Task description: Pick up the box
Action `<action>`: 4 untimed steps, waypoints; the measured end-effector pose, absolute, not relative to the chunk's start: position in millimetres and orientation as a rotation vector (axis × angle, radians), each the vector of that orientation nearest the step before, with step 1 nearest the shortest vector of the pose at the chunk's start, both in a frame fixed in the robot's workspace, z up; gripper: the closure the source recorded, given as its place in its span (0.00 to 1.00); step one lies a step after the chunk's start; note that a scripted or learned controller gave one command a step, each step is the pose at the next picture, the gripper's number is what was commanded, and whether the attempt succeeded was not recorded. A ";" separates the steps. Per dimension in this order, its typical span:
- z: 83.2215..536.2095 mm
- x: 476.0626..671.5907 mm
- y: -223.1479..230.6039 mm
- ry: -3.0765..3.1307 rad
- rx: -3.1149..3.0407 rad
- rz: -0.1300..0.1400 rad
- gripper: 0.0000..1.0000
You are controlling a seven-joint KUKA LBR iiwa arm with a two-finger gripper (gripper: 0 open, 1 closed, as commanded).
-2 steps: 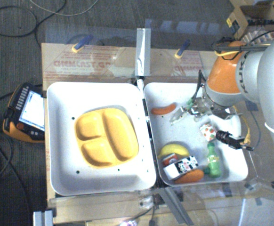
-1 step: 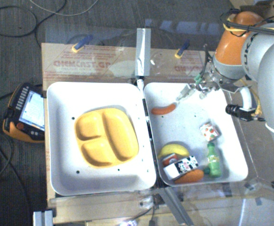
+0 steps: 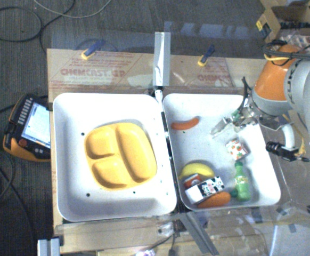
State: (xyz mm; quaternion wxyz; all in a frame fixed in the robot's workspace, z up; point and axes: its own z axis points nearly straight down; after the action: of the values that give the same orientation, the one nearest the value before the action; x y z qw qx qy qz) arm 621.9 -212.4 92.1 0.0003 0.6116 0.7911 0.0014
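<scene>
A small white box point(image 3: 237, 149) with red and green print lies tilted in the right bin point(image 3: 261, 196), near its right wall. A second, longer box point(image 3: 204, 189) with a black-and-white cow pattern and a red end rests at the bin's front, between a yellow fruit and an orange item. My gripper point(image 3: 227, 122) hangs over the back right of this bin, just up and left of the small white box and apart from it. Its fingers are open and hold nothing. The grey arm with its orange band point(image 3: 272, 84) comes in from the right.
The right bin also holds a red sausage point(image 3: 185, 124), a yellow fruit point(image 3: 196, 169), an orange item point(image 3: 214, 199) and a green bottle point(image 3: 241, 181). A yellow divided plate point(image 3: 121, 154) fills the left bin point(image 3: 64, 143). A metal divider point(image 3: 161, 63) stands behind the bins.
</scene>
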 end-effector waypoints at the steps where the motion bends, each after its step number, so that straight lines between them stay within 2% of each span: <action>1: 91.1 657.6 -215.1 2.505 1.905 0.012 0.00; 2: 99.7 660.4 -216.1 2.494 1.892 0.011 1.00; 3: 139.2 669.1 -109.6 2.312 2.129 -0.002 1.00; 4: 93.0 604.8 -113.4 2.436 1.955 0.017 1.00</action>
State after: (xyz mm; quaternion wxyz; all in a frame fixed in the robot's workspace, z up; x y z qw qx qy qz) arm 604.8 -113.4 93.0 0.0089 0.6258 0.7799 0.0053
